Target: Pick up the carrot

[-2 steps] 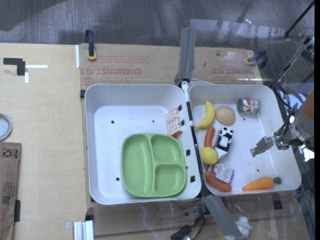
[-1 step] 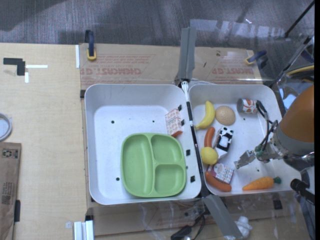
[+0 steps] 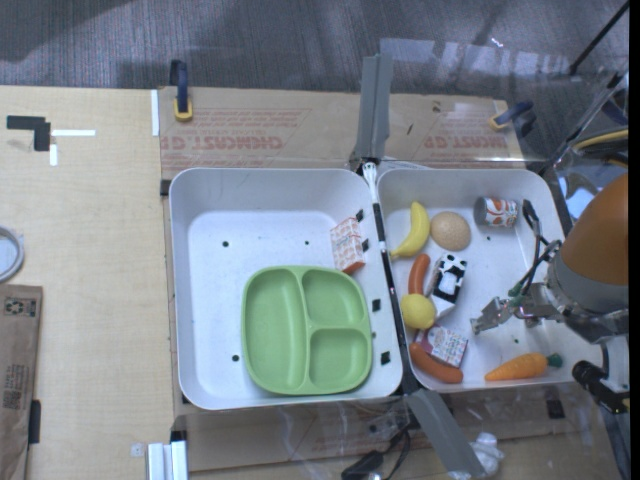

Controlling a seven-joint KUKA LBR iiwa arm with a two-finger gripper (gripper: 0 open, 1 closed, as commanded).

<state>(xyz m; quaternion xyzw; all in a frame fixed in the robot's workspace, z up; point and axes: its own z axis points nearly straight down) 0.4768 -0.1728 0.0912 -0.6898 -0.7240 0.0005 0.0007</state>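
The orange carrot point(image 3: 522, 367) lies flat on the floor of the right bin point(image 3: 470, 190), near its front right corner, pointing left. My gripper point(image 3: 492, 317) hangs over the same bin, a little above and to the left of the carrot and apart from it. It is open, with nothing between its fingers. The arm's orange band point(image 3: 600, 238) rises at the right edge.
The right bin also holds a banana point(image 3: 413, 230), a tan ball point(image 3: 451, 231), a can point(image 3: 497, 211), a black-and-white toy point(image 3: 450, 276), a lemon point(image 3: 418, 311), a packet point(image 3: 447, 345) and two red sausages point(image 3: 436, 366). The left bin point(image 3: 200, 268) holds a green divided plate point(image 3: 307, 330).
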